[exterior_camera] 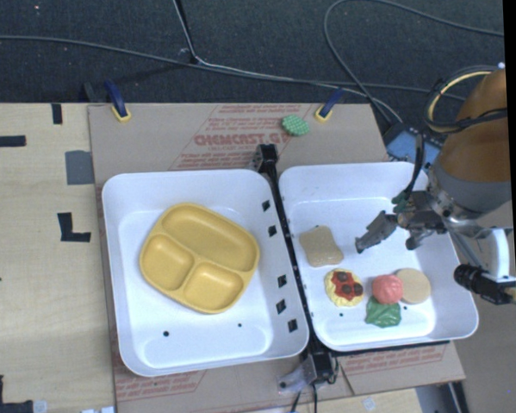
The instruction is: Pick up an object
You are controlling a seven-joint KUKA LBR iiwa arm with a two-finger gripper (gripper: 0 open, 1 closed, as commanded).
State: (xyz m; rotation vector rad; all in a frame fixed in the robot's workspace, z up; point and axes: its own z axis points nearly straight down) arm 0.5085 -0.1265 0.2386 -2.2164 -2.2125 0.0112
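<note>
Arm: the grey arm (475, 160) with its orange band is seen reaching in from the right, over the right bin's far right side.
Gripper: the gripper (389, 242) is held above the right bin's floor, with two dark fingers spread apart; one finger (373, 233) points left toward the bin's middle, the other sits nearer the right wall. Nothing is seen between them.
Right bin: the right bin (326, 185) carries four small items, all in its near half.
Tan bread slice: the tan bread slice (320, 245) lies flat near the bin's left wall, just left of the leftward finger, apart from it.
Pizza piece: a yellow pizza piece with red and dark toppings (343, 287) lies just below the bread slice.
Red and green item: a red and green toy food (384, 299) lies right of the pizza piece.
Beige disc: a beige round disc (413, 285) is touching the red and green item on its right side.
Left bin: the left bin (124, 200) holds a yellow divided tray (199, 257), set at a slant.
Bench: a small green object (295, 126) rests on the cardboard sheet (194, 136) beyond the bins.
</note>
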